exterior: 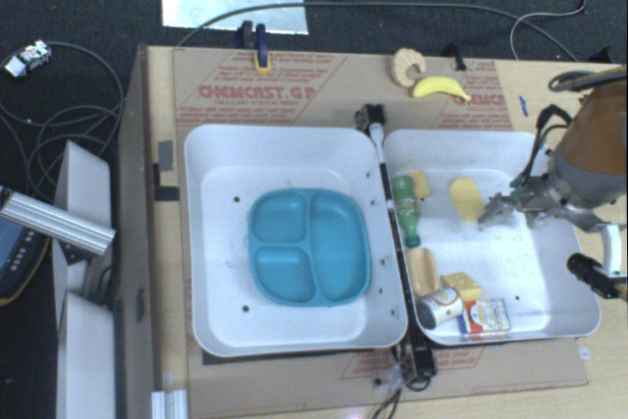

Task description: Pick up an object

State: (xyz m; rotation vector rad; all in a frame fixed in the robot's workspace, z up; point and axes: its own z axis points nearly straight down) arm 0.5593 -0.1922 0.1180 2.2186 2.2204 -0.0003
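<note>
- Near edge of right bin [589, 314]: carton [484, 317], can [441, 307], a yellow block [463, 286] clustered together.
- Gripper [500, 211] hangs over the right bin; can't tell its opening from here, and I see nothing in it.
- My target, the yellow piece [466, 196], lies just left of the tip, long axis roughly near-far.
- Green bottle [405, 209] sits further left by the divider.
- Banana [440, 88] is behind on the bench.

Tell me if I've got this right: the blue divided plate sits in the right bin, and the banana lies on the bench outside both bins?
Not quite. The camera view shows the blue plate in the left bin, not the right one. The rest holds: the banana lies on the bench, outside both bins, just above the right bin.
</note>
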